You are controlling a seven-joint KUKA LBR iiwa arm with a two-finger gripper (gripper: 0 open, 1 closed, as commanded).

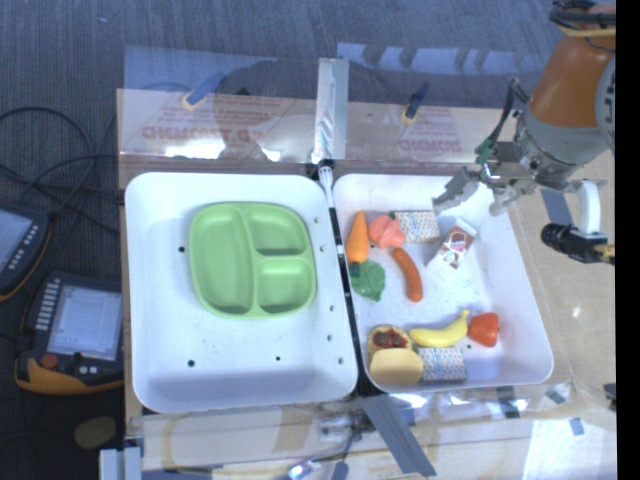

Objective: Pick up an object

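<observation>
Carton: a small white and red carton lies tilted in the upper right part of the right bin, just below and left of the gripper.
Gripper: the gripper hangs over the right bin's upper edge; its two fingers are spread apart with nothing between them. One finger points down-left toward the wrapped packet, the other sits nearer the bin's right wall.
Arm: the grey arm with its orange band comes in from the upper right corner.
Packet: a patterned packet lies just left of the carton, beside a pink piece.
Carrot: an orange carrot stands along the bin's left wall, with a green leafy piece below it.
Sausage: a reddish sausage lies slanted near the bin's middle.
Lower row: a banana, a red pepper, a hot dog bun and a second patterned packet lie close together along the lower edge.
Left bin: the left bin holds a green divided tray.
Bench surroundings: a handheld pendant and black cables lie on the dark floor to the left.
</observation>
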